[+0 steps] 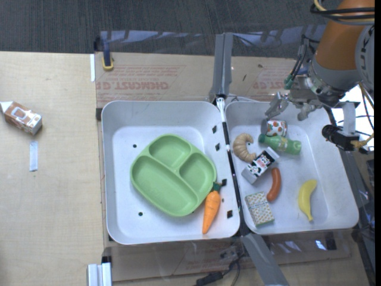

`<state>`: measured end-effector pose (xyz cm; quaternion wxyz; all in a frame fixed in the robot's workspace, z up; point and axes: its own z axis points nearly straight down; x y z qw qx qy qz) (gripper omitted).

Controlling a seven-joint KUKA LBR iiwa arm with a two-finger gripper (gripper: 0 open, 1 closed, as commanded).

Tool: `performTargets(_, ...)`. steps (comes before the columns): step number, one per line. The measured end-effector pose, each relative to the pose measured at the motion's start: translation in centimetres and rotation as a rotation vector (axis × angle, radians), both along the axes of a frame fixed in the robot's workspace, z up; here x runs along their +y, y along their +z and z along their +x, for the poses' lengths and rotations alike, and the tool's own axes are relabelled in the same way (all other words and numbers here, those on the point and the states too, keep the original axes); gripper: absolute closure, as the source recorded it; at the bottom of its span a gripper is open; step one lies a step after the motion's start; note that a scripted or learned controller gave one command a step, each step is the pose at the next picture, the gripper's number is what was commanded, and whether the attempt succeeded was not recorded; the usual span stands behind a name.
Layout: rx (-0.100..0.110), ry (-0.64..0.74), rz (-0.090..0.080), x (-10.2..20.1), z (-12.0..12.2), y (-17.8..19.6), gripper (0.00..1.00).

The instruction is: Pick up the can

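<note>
Far left on the counter, a small carton is lying on its side, with a pale strip just below it. Moving right, the left bin is holding a green divided plate, and a toy carrot is leaning against the plate's lower right edge, leaf end up.

Across the divider, the right bin is carrying a crowd of things. A croissant is sitting nearest the divider, a black-and-white milk carton just below and right of it, and a sausage is lying beside that carton. A patterned box is resting near the bin's front edge, and a banana is lying well to its right. The can is standing at the back of this bin, touching a green bottle lying on its side in front of it.

The pincer is hanging just above and right of the can, its fingers spread apart and grasping nothing.
</note>
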<state>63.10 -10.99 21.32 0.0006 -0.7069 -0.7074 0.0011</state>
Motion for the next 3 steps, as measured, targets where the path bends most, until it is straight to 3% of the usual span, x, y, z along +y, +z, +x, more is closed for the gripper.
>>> performTargets(1,-0.008,-0.104,-0.001,-3.5,2.9,-11.8,0.0)
performTargets(2,-0.008,-0.103,-0.002,-3.6,2.9,-10.8,1.0)
performTargets(3,0.0,-0.289,-0.001,-0.6,-2.2,4.5,1.0)
